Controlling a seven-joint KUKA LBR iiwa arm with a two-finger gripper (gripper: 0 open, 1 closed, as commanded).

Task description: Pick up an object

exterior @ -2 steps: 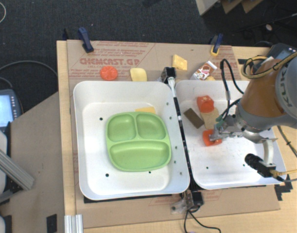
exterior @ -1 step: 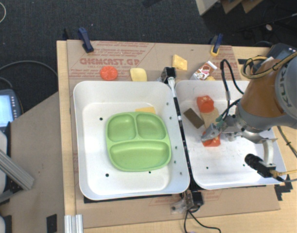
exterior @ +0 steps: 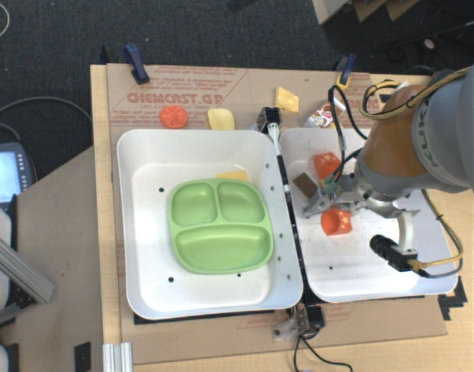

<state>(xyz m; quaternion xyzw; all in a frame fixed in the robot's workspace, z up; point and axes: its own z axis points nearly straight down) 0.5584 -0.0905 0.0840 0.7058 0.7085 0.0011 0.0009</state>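
The right bin (exterior: 376, 285) holds two orange-red objects and a brown block. One orange-red object (exterior: 326, 165) lies toward the back. The other (exterior: 337, 222) sits just in front of my gripper (exterior: 330, 198). The small brown block (exterior: 304, 184) rests near the bin's left wall, left of the gripper. The gripper hangs low over the bin between the two orange-red objects, with the grey and orange arm (exterior: 407, 149) covering much of the bin's back right. Nothing is visibly held.
The left bin (exterior: 143, 169) holds a green divided plate (exterior: 219, 225) with a yellow piece (exterior: 233, 176) behind it. On the cardboard behind the bins lie a red disc (exterior: 174, 116), a yellow lump (exterior: 221, 118), a yellow wedge (exterior: 287, 99) and a wrapper (exterior: 322, 117).
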